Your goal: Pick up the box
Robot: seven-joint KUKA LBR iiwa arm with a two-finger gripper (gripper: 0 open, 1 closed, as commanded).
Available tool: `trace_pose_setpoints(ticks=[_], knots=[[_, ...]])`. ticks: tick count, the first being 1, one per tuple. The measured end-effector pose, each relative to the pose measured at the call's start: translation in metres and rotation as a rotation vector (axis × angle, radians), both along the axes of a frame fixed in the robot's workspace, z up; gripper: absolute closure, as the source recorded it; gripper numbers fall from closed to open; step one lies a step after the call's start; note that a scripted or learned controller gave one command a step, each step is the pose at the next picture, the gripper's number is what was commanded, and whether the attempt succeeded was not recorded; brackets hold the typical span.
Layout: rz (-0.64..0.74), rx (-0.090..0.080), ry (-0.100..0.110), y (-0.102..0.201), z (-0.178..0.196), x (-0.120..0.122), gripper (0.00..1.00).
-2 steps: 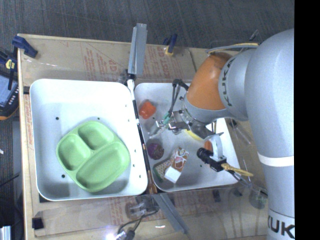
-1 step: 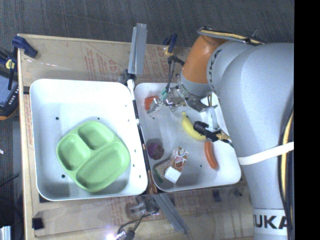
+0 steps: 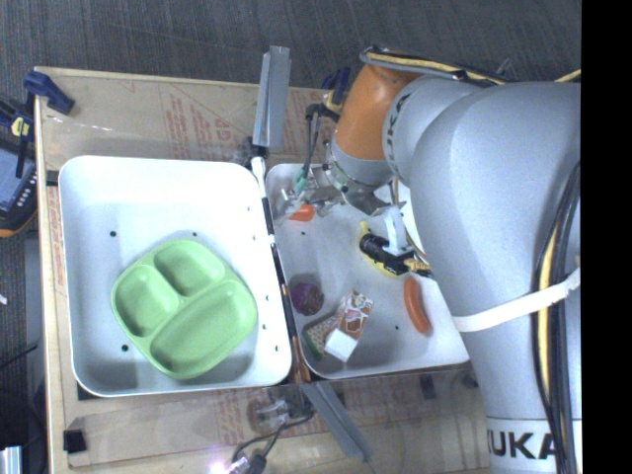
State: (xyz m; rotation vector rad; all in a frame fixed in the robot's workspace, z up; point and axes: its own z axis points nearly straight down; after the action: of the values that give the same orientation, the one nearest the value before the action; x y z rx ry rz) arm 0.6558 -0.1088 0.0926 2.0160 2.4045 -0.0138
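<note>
The tool is hovering at the right bin's far corner, grip state indeterminate, while the box is lying well away toward the near rim, risking a miss amid clutter.

floor: dark grey ribbed carpet along the top | bench: pale plywood board with faint red printing | blue clamp at its upper left corner | light: even, soft shadows
</note>
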Motion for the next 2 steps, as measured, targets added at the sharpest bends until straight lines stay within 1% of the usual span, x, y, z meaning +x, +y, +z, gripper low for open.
trace_pose_setpoints(ticks=[1, 2], knots=[[0.007, 0.006, 0.002, 0.004, 0.009, 0.0, 1.0], [-0.168, 0.009, -0.001, 0.067, 0.099, -0.044, 1.0]])
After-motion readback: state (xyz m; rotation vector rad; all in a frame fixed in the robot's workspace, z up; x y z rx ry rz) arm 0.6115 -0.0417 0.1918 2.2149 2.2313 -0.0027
